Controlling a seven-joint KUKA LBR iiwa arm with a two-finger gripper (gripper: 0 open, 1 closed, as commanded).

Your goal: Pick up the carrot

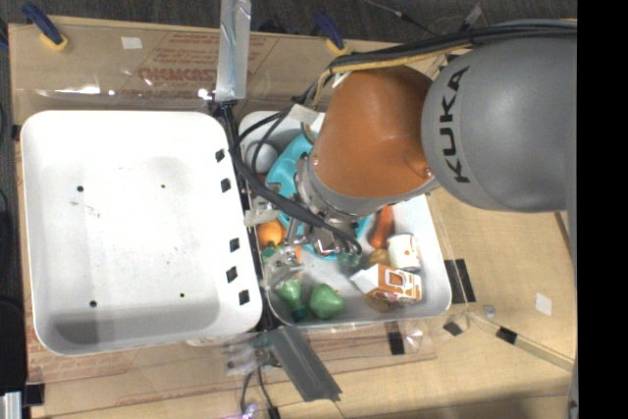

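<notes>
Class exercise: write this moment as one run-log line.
arm: over right bin | tool: low among toys | carrot: in bin, beside tool | left bin

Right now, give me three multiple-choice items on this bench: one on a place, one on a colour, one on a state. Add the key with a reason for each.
1. Over which bin does the arm hang?
A. the left bin
B. the right bin
C. neither, it is off the bench

2. What colour is the band above the arm's wrist?
A. orange
B. blue
C. yellow

3. How does the carrot lie?
A. in the left bin
B. on the bare bench
C. in the right bin, partly hidden by the arm

Key:
1 B, the arm covers much of the right bin.
2 A, the band is orange against the grey arm.
3 C, an orange sliver shows by the arm's edge, among the toys of that bin; the left bin has no toy in it.
</notes>
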